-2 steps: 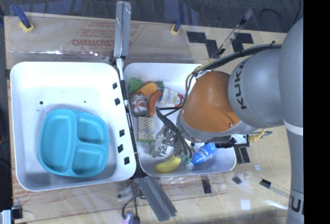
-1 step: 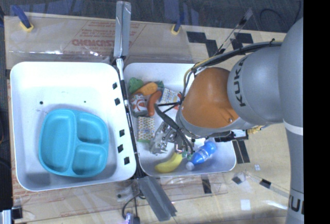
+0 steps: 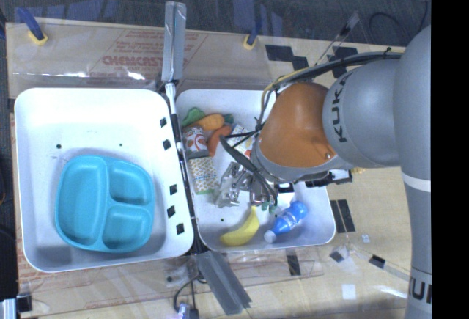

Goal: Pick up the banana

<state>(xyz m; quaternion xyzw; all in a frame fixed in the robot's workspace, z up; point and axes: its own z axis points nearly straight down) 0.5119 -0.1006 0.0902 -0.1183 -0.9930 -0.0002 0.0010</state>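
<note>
A yellow banana (image 3: 242, 230) lies near the front edge of the right bin (image 3: 316, 235), curved, with its tip pointing up toward the gripper. My gripper (image 3: 238, 190) hangs just above and a little left of the banana, under the orange band of the arm (image 3: 294, 127). Its metal fingers point down-left over the bin floor. The banana rests on the bin floor, apart from the fingers.
A blue bottle (image 3: 287, 220) lies right beside the banana. An orange carrot (image 3: 209, 122) with green leaves, a small packet (image 3: 195, 141) and a foil wrapper (image 3: 204, 174) sit along the right bin's left side. The left bin (image 3: 37, 119) holds a blue divided tray (image 3: 105, 202).
</note>
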